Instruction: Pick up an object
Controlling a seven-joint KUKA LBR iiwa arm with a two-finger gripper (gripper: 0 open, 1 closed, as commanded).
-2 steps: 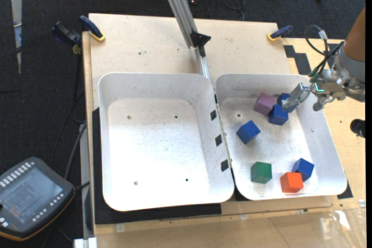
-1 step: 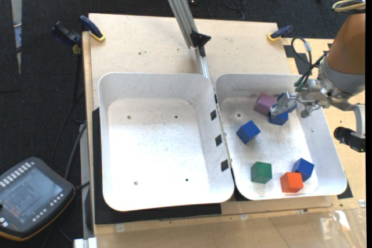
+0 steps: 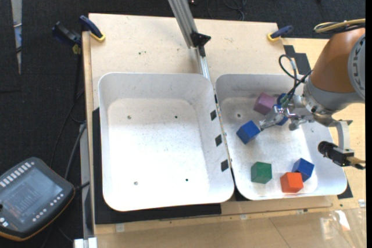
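Observation:
Several small blocks lie in the right bin (image 3: 325, 142). A purple block (image 3: 265, 103) sits near the bin's back, and a blue block (image 3: 248, 131) lies just below and left of it. Along the front are a green block (image 3: 261, 172), an orange block (image 3: 292, 182) and a second blue block (image 3: 303, 168). My gripper (image 3: 269, 122) reaches in from the right, low over the bin, with its tip between the purple block and the first blue block, close to that blue block's right side. No block is visibly held in it.
The left bin (image 3: 110, 125) stands beside the right one, the two sharing a middle wall. A slanted metal bar (image 3: 177, 0) runs down from the back to where the bins meet. Clamps sit at the bench's back corners. A handheld control pad (image 3: 29, 197) lies at the lower left.

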